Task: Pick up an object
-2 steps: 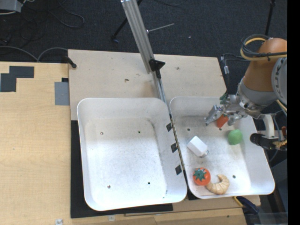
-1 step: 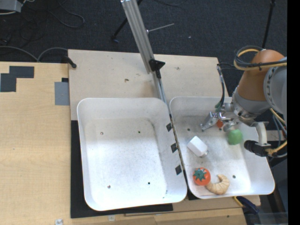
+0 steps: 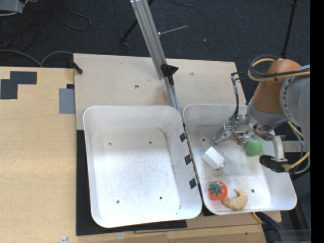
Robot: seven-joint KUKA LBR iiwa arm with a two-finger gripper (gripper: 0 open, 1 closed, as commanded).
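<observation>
Camera view: left bin (image 3: 131, 161) bare, right bin (image 3: 283, 199) holds everything, arm (image 3: 281, 92) reaching in from the right with the gripper (image 3: 229, 133) low over the bin's upper half, fingers spread and nothing between them. White block (image 3: 213, 158) lies just below-left of the fingertips, long axis slanting, likely the nearest pick; green ball (image 3: 253, 147) sits just beside the wrist. Croissant (image 3: 236, 200) and tomato (image 3: 217, 190) touch near the front rim, well apart from the fingers.

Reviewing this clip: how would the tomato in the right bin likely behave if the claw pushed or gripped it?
The tomato looks round, so a push would probably roll it. It touches the croissant, which might stop it. Its smooth, curved skin may slip from a grip.
</observation>
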